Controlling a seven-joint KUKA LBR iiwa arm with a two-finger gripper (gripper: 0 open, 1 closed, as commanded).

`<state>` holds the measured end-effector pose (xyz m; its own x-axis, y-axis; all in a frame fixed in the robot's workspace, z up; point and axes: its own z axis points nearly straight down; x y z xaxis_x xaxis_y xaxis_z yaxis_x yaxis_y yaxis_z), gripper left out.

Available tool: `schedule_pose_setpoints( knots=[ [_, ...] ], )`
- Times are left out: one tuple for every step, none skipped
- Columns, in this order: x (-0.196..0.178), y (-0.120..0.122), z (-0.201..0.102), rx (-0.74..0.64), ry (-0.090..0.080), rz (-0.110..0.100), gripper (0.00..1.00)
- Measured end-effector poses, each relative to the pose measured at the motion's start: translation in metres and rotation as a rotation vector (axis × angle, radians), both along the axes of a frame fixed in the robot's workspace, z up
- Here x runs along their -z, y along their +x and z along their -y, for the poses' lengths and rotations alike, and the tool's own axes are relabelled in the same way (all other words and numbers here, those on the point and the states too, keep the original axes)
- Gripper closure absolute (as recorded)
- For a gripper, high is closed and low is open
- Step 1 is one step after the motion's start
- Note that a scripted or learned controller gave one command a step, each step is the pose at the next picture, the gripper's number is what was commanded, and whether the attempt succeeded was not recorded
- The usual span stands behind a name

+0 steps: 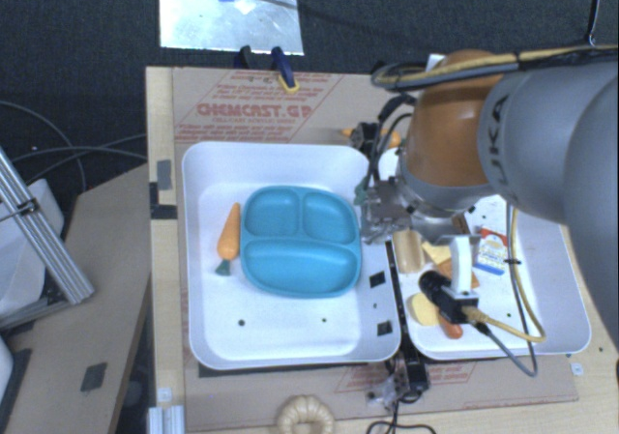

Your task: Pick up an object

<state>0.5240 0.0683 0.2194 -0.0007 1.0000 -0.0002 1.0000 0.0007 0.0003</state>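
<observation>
Standing over the bench, I see the big grey arm with its orange band point(455, 147) reach in from the right and cover a good half of the right-hand shallow white bin point(566, 316). The gripper point(385, 215) sits low under the wrist, over the wall where the two bins meet. It is dark and crowded by cables, and from here I cannot tell whether it is wide or narrow, or whether it has anything in it.

What shows of the right bin's contents comes in bits. A pale tan block point(408, 250) lies just beside the dividing wall. A flat yellow piece point(422, 308) lies nearer the front, with a small orange thing point(452, 330) just beside it and partly covered. Further right is a white card with blue and red print point(493, 251), crossed by a yellow cable. What any of these really are is hard to make out.

The left-hand shallow white bin point(208, 326) lies in plain sight. A blue plastic plate with three compartments point(300, 241) rests flat in its middle. An orange toy carrot with a green stub point(228, 234) lies just beside the plate's left edge, green end toward the front.

Both bins rest on a brown cardboard sheet with red lettering point(251, 103).
</observation>
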Motion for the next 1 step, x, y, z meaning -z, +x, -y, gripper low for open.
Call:
schedule_pose_setpoints(
  knots=[
    [0.0005, 0.0115, 0.0015, 0.0, 0.001, 0.002, 1.0]
  ],
)
